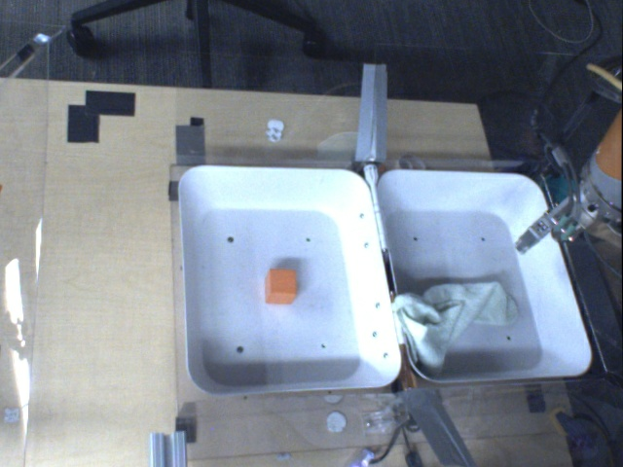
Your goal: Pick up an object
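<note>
A small orange cube (281, 286) lies on the floor of the left bin (209, 353), a little below its middle. A crumpled pale cloth (456, 314) rests in the right bin (560, 343), against its near left corner. My gripper (535, 234) hangs over the right bin's far right rim, well apart from both the cloth and the cube. Nothing shows in its grasp. The arm's orange band (611, 154) is at the view's right edge.
A metal divider post (371, 115) stands behind the seam between the two bins. The wooden bench (88, 290) stretches to the left, with black tape marks (97, 113) at the back. Cables and a chair base lie on the dark floor beyond.
</note>
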Action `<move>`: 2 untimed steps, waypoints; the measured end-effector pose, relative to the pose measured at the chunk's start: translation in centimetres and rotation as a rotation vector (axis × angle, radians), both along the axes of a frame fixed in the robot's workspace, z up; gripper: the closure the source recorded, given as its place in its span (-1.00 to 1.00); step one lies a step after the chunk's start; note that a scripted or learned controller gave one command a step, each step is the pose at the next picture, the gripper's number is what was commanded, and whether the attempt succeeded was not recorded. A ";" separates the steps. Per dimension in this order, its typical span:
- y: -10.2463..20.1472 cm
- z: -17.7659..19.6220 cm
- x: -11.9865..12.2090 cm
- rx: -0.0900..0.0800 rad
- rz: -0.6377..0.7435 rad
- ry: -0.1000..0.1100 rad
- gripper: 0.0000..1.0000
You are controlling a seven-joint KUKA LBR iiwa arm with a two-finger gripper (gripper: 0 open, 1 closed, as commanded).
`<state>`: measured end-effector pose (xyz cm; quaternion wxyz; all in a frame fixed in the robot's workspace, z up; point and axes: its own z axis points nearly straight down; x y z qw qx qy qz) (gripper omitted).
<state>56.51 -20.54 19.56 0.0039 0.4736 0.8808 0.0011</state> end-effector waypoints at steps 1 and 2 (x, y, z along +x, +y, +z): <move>0.0 -4.3 -1.3 0.000 0.220 0.003 1.00; 3.3 1.3 1.4 -0.002 0.330 0.000 1.00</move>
